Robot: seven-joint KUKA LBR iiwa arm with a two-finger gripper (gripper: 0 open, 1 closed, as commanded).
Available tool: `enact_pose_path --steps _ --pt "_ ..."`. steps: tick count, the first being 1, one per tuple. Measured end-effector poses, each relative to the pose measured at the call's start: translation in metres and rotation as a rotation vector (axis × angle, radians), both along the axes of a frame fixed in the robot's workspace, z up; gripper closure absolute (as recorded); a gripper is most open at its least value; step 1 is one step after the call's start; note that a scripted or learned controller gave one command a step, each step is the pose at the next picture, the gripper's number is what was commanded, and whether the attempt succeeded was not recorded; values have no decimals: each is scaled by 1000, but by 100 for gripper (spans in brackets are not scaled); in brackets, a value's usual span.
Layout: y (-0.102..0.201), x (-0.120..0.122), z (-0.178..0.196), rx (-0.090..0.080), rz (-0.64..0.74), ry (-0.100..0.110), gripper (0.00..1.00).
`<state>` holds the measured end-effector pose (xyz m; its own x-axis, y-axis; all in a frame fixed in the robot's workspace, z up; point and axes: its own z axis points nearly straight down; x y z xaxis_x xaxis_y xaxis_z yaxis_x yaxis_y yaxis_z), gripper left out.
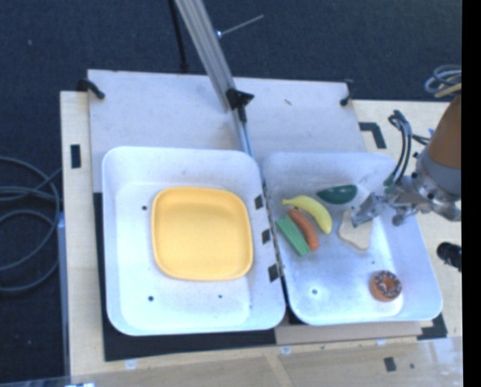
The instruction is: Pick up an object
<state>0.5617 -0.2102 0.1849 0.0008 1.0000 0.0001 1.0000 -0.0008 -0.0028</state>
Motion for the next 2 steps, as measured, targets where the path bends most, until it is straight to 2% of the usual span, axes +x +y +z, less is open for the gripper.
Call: enact_pose_path --steps 2 --pt "2 5 -85 -1 0 -2 0"
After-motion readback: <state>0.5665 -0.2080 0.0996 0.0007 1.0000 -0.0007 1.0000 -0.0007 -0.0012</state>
